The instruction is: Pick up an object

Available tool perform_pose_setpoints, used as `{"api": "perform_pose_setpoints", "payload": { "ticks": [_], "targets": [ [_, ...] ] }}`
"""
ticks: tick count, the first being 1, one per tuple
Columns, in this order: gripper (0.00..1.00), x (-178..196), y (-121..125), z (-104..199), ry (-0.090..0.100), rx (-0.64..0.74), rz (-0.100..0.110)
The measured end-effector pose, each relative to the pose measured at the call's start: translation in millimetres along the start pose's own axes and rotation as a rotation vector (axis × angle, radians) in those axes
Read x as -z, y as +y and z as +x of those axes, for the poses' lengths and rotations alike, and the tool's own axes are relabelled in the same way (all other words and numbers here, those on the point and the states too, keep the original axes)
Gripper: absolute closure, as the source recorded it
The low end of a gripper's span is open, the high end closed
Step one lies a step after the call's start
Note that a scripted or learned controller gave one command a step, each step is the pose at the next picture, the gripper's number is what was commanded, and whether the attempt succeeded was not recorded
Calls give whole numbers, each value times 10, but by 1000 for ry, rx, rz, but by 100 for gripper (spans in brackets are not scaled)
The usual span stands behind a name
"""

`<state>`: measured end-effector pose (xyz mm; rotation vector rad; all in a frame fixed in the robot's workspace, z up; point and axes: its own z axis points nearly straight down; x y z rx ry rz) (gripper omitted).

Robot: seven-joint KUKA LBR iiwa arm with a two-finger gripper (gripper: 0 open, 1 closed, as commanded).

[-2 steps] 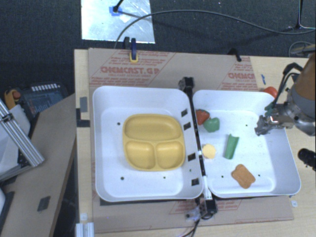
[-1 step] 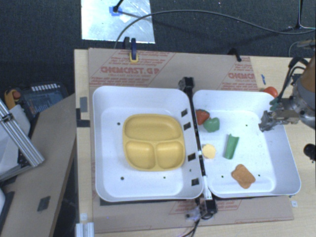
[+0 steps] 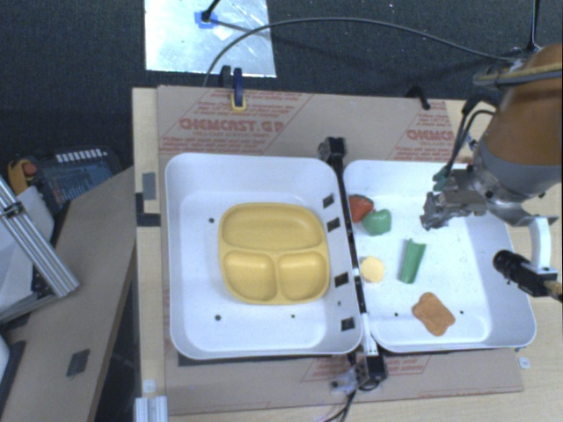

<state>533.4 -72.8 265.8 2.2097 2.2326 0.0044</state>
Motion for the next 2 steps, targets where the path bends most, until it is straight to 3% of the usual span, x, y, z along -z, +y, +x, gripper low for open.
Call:
{"api": "perform_pose_setpoints", "payload": {
  "ticks": [2],
  "targets": [
    [100,-48,267,942,1,0,0]
  ]
}}
